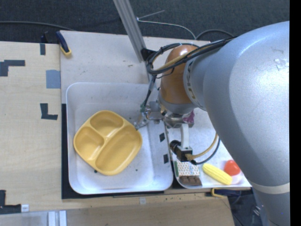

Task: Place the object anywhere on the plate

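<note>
- My pincer [147, 114] hangs just beside the yellow plate [108, 142]; whether released or clenched, I cannot tell.
- Corn [217, 173] lies in the right-hand bin [203, 132].

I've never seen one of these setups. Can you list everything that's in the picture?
bins: two, white, side by side on the bench
plate: one, yellow, three compartments, in the left bin
corn cob: one, yellow, near the front edge of the right bin
orange-red thing: one, right bin, beside the corn cob, partly hidden by the arm
brown bar: one, front left corner of the right bin
purple thing: one, small, right bin, mostly hidden behind the wrist
metal rail: one, silver, slanting in from the top
clip: one, blue and yellow, on the bench at upper left
robot arm: one, grey with an orange band, reaching in from the right over the seam between the bins
</note>
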### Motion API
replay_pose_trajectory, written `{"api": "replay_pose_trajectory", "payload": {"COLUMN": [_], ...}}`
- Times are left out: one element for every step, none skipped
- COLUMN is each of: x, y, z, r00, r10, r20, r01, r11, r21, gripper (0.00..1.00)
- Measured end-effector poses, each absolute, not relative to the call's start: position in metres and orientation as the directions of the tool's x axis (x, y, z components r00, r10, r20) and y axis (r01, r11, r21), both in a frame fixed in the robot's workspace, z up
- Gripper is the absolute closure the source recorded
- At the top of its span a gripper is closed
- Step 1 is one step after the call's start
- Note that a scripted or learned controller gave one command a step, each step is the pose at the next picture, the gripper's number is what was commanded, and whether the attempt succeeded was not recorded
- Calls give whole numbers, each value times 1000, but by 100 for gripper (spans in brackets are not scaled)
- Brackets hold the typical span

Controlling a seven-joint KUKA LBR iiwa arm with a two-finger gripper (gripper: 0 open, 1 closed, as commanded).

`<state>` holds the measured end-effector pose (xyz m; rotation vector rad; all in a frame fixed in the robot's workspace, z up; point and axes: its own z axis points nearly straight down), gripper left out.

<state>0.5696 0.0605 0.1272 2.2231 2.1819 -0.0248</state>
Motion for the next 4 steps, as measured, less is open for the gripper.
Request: {"api": "replay_pose_trajectory", "payload": {"x": [565, 564, 564, 563], "y": [62, 62, 62, 63], "z": [126, 126, 126, 126], "r00": [19, 18, 20, 20], "r10": [999, 999, 999, 999], "r20": [-31, -32, -31, -30], "r01": [1000, 1000, 1000, 1000], "r11": [-19, -18, -19, -19], "r21": [16, 19, 19, 11], "gripper": [0, 0, 0, 0]}}
